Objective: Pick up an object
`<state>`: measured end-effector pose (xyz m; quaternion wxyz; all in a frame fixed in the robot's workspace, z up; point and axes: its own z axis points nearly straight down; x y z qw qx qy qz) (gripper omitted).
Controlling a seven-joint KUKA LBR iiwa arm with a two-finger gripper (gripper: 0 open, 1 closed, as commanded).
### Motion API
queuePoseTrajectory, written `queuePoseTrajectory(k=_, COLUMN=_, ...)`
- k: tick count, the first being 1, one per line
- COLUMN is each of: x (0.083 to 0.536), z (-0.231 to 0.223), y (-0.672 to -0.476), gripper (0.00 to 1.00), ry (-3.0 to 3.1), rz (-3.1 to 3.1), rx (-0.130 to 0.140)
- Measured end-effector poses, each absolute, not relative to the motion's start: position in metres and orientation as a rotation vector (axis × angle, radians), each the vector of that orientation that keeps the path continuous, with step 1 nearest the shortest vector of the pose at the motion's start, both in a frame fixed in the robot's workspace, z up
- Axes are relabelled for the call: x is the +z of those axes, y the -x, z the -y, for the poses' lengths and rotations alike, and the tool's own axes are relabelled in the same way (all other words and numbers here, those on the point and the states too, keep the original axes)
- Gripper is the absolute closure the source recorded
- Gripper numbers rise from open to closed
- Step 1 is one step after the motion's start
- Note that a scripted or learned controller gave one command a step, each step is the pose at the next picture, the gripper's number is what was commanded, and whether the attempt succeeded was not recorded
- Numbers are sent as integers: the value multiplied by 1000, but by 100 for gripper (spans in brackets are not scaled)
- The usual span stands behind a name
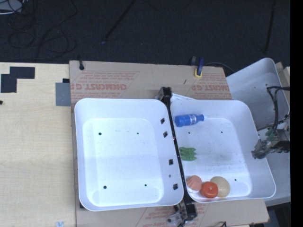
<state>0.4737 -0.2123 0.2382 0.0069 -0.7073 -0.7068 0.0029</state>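
The right bin [241, 109] holds several small objects. A blue bottle [188, 120] lies on its side near the bin's far left corner. A green pea-pod-like piece [187, 153] rests by the left wall. At the near edge sit a pinkish round piece [193, 182], a red tomato-like piece [209, 189] and a tan round piece [220, 186], all touching or nearly so. My gripper [263, 150] hangs at the right bin's right rim, apart from every object, small and dark in the view.
The left bin [85, 126] stands beside the right one, with a black divider strip [173, 145] between them. Both rest on a cardboard sheet [118, 82]. The grey arm body [255, 84] and its cables [277, 108] fill the area right of the right bin.
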Motion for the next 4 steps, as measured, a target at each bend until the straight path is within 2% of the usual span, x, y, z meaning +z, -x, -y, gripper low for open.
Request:
queuePoseTrajectory(k=1, x=378, z=214, y=-494, gripper=100, ry=2227, rz=2233, rx=-8)
queuePoseTrajectory(k=2, x=233, z=212, y=-473, gripper=100, ry=2213, rz=2210, rx=9)
queuePoseTrajectory(k=3, x=359, z=214, y=-497, gripper=100, ry=2226, rz=2233, rx=-7)
queuePoseTrajectory(k=4, x=237, z=213, y=-473, gripper=100, ry=2214, rz=2211, rx=8)
